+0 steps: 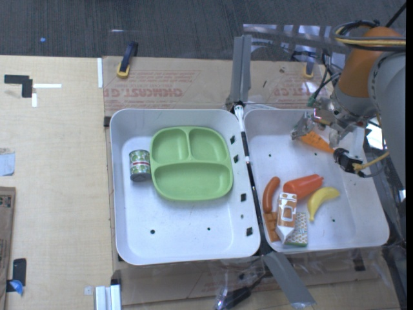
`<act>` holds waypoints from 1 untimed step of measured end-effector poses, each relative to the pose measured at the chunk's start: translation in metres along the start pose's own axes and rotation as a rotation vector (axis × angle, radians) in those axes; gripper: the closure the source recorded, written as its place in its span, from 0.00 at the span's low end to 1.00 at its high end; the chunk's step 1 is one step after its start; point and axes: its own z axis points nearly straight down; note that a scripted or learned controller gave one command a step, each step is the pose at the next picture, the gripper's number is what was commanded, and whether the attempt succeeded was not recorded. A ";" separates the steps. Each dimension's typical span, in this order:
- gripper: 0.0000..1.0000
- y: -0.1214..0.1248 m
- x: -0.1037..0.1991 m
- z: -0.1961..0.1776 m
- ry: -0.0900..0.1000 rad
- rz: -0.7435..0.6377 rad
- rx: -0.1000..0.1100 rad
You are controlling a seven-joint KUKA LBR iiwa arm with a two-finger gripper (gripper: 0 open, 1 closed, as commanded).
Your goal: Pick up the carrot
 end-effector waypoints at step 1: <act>1.00 0.007 -0.002 -0.019 -0.004 -0.004 -0.021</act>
